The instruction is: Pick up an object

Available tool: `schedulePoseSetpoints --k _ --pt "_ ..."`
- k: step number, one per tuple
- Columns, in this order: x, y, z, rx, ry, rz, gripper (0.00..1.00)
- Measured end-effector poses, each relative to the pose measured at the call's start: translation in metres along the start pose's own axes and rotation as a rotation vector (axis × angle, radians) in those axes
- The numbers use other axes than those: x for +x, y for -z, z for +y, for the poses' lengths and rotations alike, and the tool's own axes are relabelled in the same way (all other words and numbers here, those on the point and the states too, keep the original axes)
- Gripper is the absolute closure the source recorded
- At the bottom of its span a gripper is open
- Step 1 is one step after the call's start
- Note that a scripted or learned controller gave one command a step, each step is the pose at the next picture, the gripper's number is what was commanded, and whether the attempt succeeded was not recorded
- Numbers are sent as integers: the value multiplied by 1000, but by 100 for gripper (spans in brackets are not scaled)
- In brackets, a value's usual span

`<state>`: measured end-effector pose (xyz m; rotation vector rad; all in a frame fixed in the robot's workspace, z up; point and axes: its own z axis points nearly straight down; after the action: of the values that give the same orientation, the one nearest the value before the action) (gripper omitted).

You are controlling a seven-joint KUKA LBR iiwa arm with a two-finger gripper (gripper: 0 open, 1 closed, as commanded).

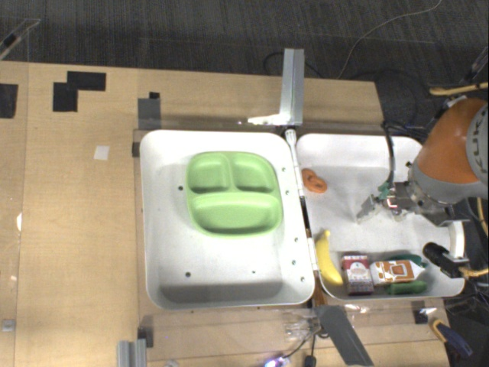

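**Tabletop** (76, 220): pale wood, carrying two shallow white bins side by side.

**Left bin** (164, 220): one item.
- Green divided plate (233, 191), with two small compartments on its far side and one long compartment on its near side. It lies flat, a little far of the bin's middle, and nothing is in any compartment.

**Right bin** (344, 155): five loose items, with the arm's working end above them.
- Small orange piece (313, 180), rounded, at the far left, just beside the wall shared with the left bin. Its kind cannot be told.
- Banana (327, 260), yellow, at the near left, lying along the shared wall.
- Dark red box (357, 272), just right of the banana's near end, by the near wall.
- Brown and white packet (391, 270), just right of the dark red box.
- Green item (405, 287), long and lying along the near wall, just near of the packet. Its kind cannot be told.

**Gripper** (380, 207): over the right bin's middle, toward the right side, far of the row of packets and well apart from the orange piece. The fingers stand parted over bare white bin floor, with nothing between them. Every item lies on its bin floor, none of them lifted.
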<state>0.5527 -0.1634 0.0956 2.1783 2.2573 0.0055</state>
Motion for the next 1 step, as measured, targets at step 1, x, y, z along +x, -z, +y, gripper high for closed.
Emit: schedulePoseSetpoints --k 1 --pt "74 -4 22 -11 -251 1 0"
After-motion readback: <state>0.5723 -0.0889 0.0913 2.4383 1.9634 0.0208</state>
